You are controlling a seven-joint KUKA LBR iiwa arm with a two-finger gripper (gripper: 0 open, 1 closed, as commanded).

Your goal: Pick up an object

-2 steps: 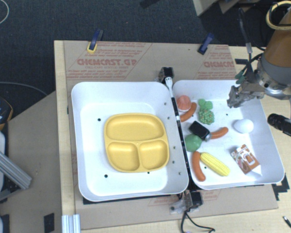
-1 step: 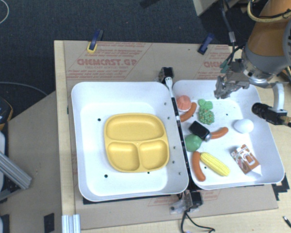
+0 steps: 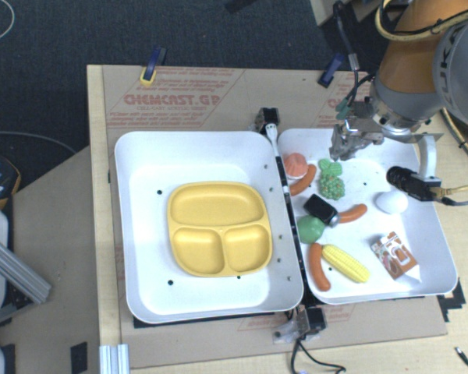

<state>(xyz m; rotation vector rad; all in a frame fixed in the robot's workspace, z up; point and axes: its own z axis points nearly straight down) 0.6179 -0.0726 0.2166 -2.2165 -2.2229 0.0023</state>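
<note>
Yellow plastic first: a three-compartment tray (image 3: 218, 228) sits in the middle of the left bin (image 3: 136, 209), all on its own. Over to the right bin (image 3: 433, 248), where the clutter is. The grey arm (image 3: 421, 53) with its orange band comes in from the far right and hangs over the bin's far left corner, the end effector (image 3: 345, 148) pointing down just above a green broccoli piece (image 3: 331, 179). Metal and shadow blur together there, so I can't say how it is set or whether anything is in it.

Running through the pickable things: a pinkish-red round piece (image 3: 296, 164) at the far left, touching an orange sausage (image 3: 303, 181) that lies against the divider. Near of that, a black block (image 3: 321, 209), with a second sausage (image 3: 352, 213) just right of it. A green lump (image 3: 310, 228), shape hard to read, sits by the divider. Closer still, a third sausage (image 3: 317, 266) lies beside a yellow corn cob (image 3: 345, 263). A red-and-white packet (image 3: 395, 255) rests toward the near right, print too small to read. A white rounded object (image 3: 391, 202) nearly vanishes against the bin floor, partly under a black fitting (image 3: 409, 181) on the arm. Cardboard covers the desk (image 3: 187, 92) beyond.
</note>
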